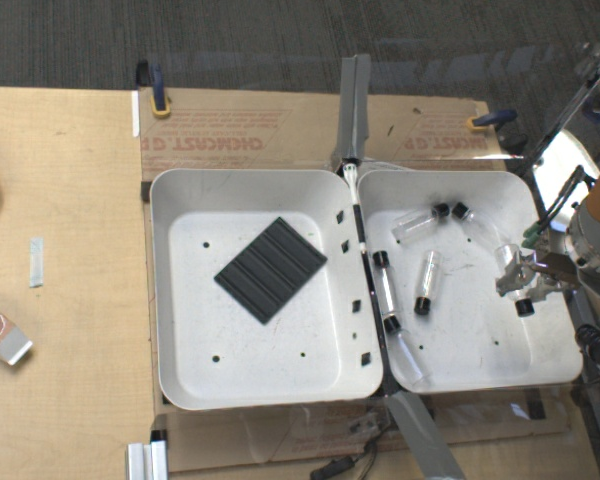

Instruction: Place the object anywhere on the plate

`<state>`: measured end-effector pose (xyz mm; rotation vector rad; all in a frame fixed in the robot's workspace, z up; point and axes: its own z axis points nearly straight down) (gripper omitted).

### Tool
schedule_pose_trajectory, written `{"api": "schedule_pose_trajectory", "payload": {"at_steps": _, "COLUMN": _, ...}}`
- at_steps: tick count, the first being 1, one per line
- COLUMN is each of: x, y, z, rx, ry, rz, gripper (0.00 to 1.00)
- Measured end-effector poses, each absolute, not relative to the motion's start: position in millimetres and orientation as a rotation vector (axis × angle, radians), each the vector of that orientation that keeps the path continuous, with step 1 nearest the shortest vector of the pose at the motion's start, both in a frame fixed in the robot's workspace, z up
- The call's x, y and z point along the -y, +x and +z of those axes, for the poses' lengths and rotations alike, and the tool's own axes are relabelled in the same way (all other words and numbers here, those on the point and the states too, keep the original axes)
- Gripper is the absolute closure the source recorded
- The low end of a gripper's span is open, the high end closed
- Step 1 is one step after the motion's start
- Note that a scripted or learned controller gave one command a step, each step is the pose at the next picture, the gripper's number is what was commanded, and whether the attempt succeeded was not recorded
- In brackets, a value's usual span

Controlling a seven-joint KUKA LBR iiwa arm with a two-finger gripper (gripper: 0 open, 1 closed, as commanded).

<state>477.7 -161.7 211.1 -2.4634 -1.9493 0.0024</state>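
A: We log two shallow white bins side by side on the bench. The left bin [180, 368] holds a dark ribbed square plate [271, 269], lying flat and turned like a diamond, near the bin's middle.

B: We note the right bin [460, 373] holds clear plastic tubes with black caps. One tube [425, 282] lies near the centre, cap toward the lower end. Another tube [385, 290] lies along the left wall, beside the divider. A third tube [418, 224] lies near the top, with two loose-looking black caps [450, 210] just beside it.

A: Gripper [520, 280] sits at the right bin's right wall, low over the floor. We see a clear tube with a black cap [524, 307] at its tip, but we cannot tell whether the gripper is clenched or released, nor whether it grasps that tube.

B: We record all tubes in the right bin, well apart from the plate.
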Motion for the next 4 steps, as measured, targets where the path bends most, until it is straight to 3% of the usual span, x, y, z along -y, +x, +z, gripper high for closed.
{"api": "schedule_pose_trajectory", "payload": {"at_steps": 1, "x": 28, "y": 485.2, "z": 192, "rx": 2.131, "ry": -2.306, "rz": 0.006, "gripper": 1.0}}
{"api": "schedule_pose_trajectory", "payload": {"at_steps": 2, "x": -43, "y": 594.4, "z": 210, "rx": 1.967, "ry": -2.449, "rz": 0.008, "gripper": 1.0}}
{"api": "schedule_pose_trajectory", "payload": {"at_steps": 3, "x": -111, "y": 565.3, "z": 185, "rx": 2.242, "ry": -2.198, "rz": 0.009, "gripper": 1.0}}
{"api": "schedule_pose_trajectory", "payload": {"at_steps": 4, "x": -163, "y": 484.7, "z": 174, "rx": 2.59, "ry": -1.773, "rz": 0.008, "gripper": 1.0}}
